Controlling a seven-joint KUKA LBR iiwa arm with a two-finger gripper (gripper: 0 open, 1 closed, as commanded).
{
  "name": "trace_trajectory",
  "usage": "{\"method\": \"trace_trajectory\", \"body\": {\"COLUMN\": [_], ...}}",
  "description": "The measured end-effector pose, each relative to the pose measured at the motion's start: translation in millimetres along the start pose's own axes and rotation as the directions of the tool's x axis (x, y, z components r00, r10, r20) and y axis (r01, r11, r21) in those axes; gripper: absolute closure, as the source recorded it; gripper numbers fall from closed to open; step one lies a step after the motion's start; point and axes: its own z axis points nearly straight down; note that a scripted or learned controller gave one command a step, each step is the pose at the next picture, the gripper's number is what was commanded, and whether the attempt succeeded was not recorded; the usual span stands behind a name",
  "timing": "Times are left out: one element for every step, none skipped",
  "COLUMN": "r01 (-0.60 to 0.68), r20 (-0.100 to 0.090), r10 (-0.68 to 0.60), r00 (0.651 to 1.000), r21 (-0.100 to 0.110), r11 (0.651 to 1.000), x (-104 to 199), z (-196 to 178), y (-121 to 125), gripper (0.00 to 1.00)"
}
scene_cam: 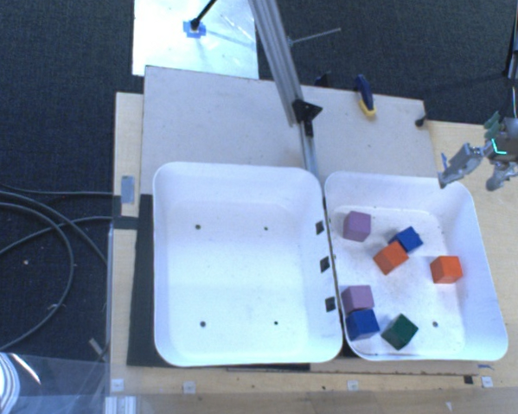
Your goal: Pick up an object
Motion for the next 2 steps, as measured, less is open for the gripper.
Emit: {"method": "trace_trajectory", "body": {"r01": [0.0, 0.006], "r20": [0.001, -0.007], "r10": [0.0, -0.006], "r00": [1.0, 1.0], "r21": [0.0, 0.011], "r11": [1.0, 1.0], "x": [-38, 50], "z": [71, 155], "y": [87, 49], "gripper": [0.0, 0.0]}}
